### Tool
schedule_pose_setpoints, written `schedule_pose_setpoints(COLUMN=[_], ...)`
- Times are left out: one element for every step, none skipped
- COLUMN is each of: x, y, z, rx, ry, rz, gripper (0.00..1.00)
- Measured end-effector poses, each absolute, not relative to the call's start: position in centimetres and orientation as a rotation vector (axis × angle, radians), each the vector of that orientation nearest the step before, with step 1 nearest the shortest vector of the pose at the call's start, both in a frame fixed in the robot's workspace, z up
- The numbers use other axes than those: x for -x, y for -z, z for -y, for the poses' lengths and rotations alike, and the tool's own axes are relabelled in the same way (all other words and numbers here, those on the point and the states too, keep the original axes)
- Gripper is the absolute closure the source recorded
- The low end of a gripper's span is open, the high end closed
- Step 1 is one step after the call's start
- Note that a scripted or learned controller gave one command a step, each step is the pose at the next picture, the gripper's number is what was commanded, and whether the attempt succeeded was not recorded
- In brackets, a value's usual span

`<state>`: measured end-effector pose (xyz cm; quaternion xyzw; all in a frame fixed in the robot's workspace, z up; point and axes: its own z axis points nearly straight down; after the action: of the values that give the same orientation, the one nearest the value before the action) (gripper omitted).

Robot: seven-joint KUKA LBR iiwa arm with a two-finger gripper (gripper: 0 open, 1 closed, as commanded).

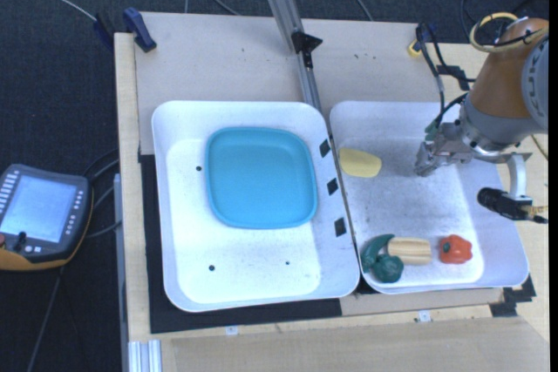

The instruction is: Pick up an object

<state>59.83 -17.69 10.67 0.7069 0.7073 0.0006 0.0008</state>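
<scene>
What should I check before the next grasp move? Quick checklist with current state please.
1. Gripper carrying nothing: ok, nothing visible between or under its tips.
2. Gripper inside the right bin, above bare floor: ok.
3. Finger opening ready for a grasp: cannot tell, too small from this angle.
4. Nearest target free to take: ok, the yellow piece lies alone, apart from the bin wall.
5. Front-edge items separable: not ok, the green piece touches the tan block, and the red pepper sits close beside it.
6. Blue plate in the left bin out of the arm's way: ok.
</scene>
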Motion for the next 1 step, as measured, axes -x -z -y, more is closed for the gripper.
schedule_pose_setpoints(x=[-59.68], y=[-16.98], z=[17.75], rx=[-2.217], ry=[-0.005], rz=[-2.218], gripper=[1.00])
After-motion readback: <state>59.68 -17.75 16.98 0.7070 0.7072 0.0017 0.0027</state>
